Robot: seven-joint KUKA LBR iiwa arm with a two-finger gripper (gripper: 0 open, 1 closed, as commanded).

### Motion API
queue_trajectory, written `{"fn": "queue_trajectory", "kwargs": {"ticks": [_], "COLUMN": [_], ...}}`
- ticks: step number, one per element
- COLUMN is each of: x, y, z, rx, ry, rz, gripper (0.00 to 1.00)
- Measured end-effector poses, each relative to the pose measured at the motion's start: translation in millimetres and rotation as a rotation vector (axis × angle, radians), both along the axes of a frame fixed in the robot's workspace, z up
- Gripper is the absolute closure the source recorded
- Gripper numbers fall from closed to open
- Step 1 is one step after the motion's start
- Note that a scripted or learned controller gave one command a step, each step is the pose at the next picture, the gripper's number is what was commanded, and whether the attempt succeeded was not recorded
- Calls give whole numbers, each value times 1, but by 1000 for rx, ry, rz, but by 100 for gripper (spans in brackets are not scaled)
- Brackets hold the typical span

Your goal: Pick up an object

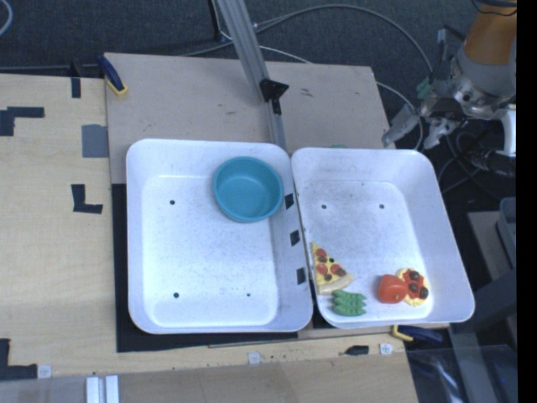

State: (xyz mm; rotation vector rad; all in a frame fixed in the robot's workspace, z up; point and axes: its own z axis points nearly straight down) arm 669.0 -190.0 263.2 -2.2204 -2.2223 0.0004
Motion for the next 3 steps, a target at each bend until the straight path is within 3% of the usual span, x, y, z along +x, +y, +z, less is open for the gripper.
{"fn": "queue_trajectory", "kwargs": {"ticks": [1, 3], "x": [1, -3], "y": [3, 6], "z": [-63, -149], "rx": [1, 0], "ry": [4, 3], "rz": [0, 0], "gripper": [0, 0]}}
